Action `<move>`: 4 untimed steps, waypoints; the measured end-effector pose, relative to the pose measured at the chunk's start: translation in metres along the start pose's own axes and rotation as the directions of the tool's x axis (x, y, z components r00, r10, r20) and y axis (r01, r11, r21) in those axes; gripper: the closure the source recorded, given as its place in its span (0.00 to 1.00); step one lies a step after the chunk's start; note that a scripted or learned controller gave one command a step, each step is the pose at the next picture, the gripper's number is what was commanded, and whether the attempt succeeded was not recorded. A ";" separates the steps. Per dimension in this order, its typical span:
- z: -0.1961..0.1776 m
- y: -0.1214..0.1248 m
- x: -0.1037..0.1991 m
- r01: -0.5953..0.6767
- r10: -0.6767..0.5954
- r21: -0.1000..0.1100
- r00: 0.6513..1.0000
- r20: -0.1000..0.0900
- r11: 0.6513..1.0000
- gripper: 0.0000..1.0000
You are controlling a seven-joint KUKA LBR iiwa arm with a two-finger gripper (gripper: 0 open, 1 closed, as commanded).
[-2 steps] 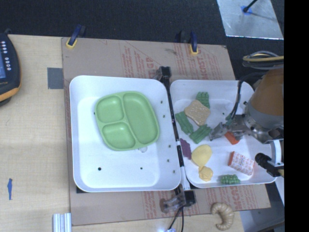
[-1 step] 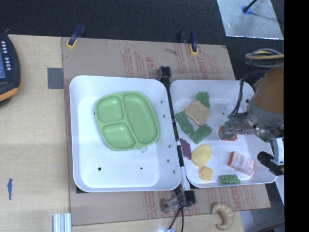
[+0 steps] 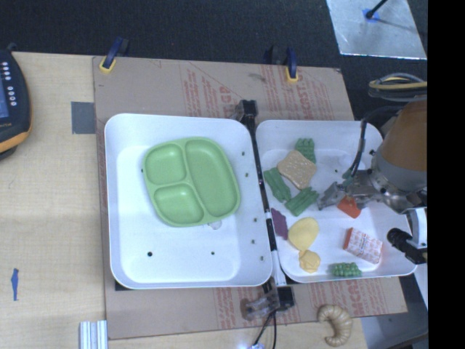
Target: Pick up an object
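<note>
gripper (image 3: 336,195) sits low over the right bin (image 3: 328,134), fingers pointing left. can't tell if the jaws are spread or pressed together, too dark and small, and nothing visibly pinched betw them. just right of the tips, touching or nearly so, lies a small orange-red block (image 3: 349,209). left of the tips: a green ridged piece (image 3: 301,201) lying at a slant, and a tan textured slab (image 3: 296,169) farther back w/ another green piece (image 3: 305,148) behind it. a long green strip (image 3: 276,184) runs along the bin's left side.

nearer in the same bin: 2 yellow lumps, the larger (image 3: 304,232) and a smaller one (image 3: 309,261) just near of it, a red-and-white packet (image 3: 362,245) to the right, and a small green bumpy piece (image 3: 344,270) at the near wall.

arm (image 3: 404,147) comes in from the right, orange band above the wrist.

left bin (image 3: 116,195) holds a pale green 3-compartment tray (image 3: 191,181), well apart from the gripper. outside the bins, near edge of the bench, a tan curved object (image 3: 336,323) lies on the cardboard.
</note>
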State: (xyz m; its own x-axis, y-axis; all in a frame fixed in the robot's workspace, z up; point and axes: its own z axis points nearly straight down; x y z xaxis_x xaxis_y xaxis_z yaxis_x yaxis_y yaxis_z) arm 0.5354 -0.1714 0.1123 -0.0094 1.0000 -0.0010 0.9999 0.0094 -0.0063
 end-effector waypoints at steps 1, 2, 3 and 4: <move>0.021 0.030 -0.022 -0.004 0.004 -0.007 1.000 0.000 1.000 0.00; 0.021 0.012 -0.022 -0.005 0.005 0.000 1.000 -0.002 1.000 0.00; 0.010 0.013 -0.022 -0.003 0.003 -0.001 1.000 -0.002 1.000 1.00; -0.061 0.008 0.034 -0.001 0.001 -0.009 1.000 -0.002 1.000 1.00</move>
State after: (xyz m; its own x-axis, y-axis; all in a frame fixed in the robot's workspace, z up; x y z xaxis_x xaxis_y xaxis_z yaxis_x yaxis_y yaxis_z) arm 0.5431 -0.1370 0.1731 -0.0081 1.0000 0.0014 1.0000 0.0081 0.0028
